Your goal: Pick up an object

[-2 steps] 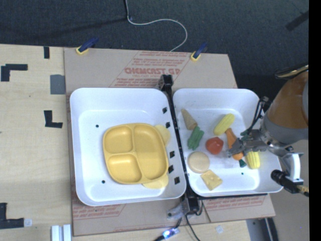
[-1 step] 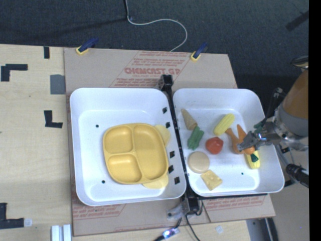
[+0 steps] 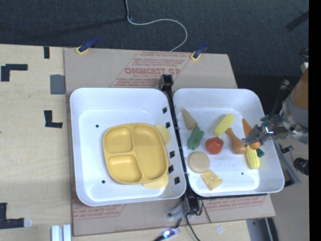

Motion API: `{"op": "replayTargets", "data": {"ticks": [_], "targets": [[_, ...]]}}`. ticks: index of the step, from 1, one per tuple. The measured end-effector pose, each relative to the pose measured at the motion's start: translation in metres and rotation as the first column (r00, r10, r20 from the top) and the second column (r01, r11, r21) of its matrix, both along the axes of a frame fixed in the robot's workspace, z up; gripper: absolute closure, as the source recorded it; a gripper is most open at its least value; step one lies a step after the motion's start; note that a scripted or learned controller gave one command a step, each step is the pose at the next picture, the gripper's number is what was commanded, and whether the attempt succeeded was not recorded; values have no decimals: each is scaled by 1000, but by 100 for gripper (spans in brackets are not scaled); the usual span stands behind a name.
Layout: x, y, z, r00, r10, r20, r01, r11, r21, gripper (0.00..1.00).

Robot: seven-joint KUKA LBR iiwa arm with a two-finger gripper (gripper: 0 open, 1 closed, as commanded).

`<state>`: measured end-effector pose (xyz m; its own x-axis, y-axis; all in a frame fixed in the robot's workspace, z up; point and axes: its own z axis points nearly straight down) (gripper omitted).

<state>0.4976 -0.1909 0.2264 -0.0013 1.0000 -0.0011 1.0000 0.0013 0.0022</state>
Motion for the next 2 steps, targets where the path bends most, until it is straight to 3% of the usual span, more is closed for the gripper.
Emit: {"op": "replayTargets", "data": {"ticks": [2], "targets": [[43,96,-11,1000,5,-4,-5,1000,2,100]]}}
